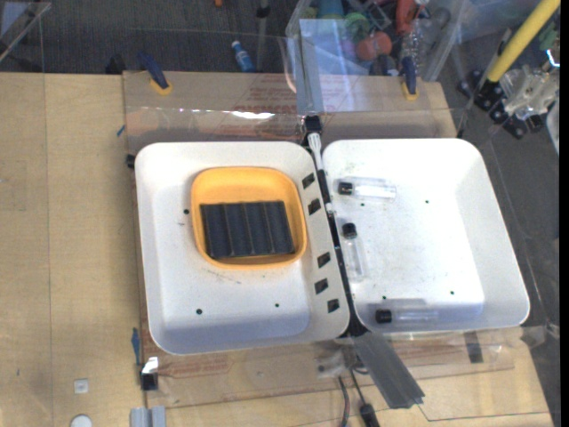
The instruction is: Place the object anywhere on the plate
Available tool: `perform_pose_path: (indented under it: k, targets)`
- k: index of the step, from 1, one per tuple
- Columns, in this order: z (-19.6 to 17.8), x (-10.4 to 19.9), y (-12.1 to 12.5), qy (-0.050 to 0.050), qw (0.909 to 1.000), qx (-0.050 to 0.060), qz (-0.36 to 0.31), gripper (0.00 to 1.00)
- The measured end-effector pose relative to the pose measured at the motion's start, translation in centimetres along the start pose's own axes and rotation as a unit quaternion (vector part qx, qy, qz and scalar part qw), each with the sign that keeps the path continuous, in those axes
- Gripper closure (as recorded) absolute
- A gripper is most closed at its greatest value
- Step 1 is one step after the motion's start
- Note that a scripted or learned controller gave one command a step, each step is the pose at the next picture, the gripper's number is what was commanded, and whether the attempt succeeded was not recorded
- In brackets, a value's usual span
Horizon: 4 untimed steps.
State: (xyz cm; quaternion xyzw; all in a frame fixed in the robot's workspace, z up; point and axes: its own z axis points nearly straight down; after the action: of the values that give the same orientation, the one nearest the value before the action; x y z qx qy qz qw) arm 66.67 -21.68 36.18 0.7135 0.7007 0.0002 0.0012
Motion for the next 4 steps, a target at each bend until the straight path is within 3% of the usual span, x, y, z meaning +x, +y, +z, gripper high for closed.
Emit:
perform_pose_path:
  k: [1,2,3,4]
  targets:
    - [-6.52,0.39,0.16,-0.001,0.9897,-0.002,-0.143,1.00]
    - [-7.46,-0.47,0.14,-0.002,0.9674,-0.002,-0.253,1.00]
    - [-7.46,-0.44,0.14,0.000,0.9179,-0.002,-0.397,1.00]
    - [-7.50,-0.31,-0.31,0.000,0.9028,-0.001,-0.430,1.00]
